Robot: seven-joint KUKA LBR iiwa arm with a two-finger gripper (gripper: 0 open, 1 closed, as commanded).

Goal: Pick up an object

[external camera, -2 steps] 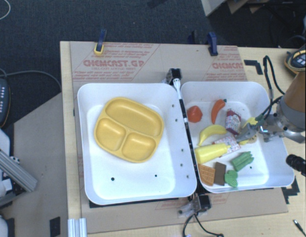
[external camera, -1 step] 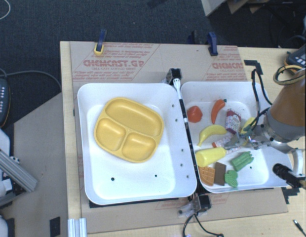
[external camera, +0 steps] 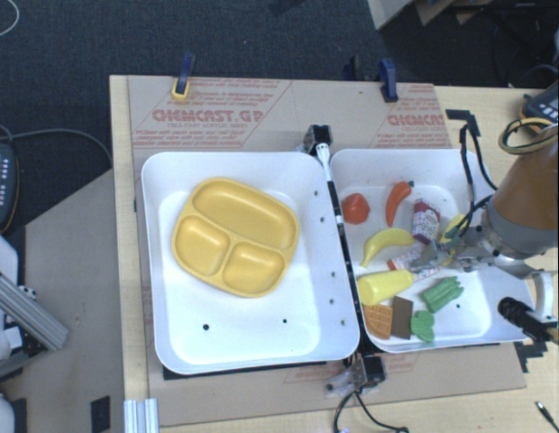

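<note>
The right bin (external camera: 379, 165) holds several toy foods: a red tomato (external camera: 355, 208), an orange carrot (external camera: 398, 202), a yellow banana (external camera: 386, 243), a yellow piece (external camera: 384, 286), a green pepper-like piece (external camera: 441, 292), a brown block (external camera: 402, 317), a waffle-like piece (external camera: 378, 320), a green piece (external camera: 423, 326) and a dark red item (external camera: 426, 222). My gripper (external camera: 430, 258) reaches in from the right, low over the bin's middle, between the banana and the green piece. Nothing shows plainly between its fingers.
The left bin (external camera: 171, 323) carries a yellow three-compartment plate (external camera: 234, 235). Blue and yellow clamps (external camera: 386, 79) hold the cardboard at the far edge. The arm's orange band (external camera: 529, 192) hangs over the right bin's right side, with cables (external camera: 523, 133) above it.
</note>
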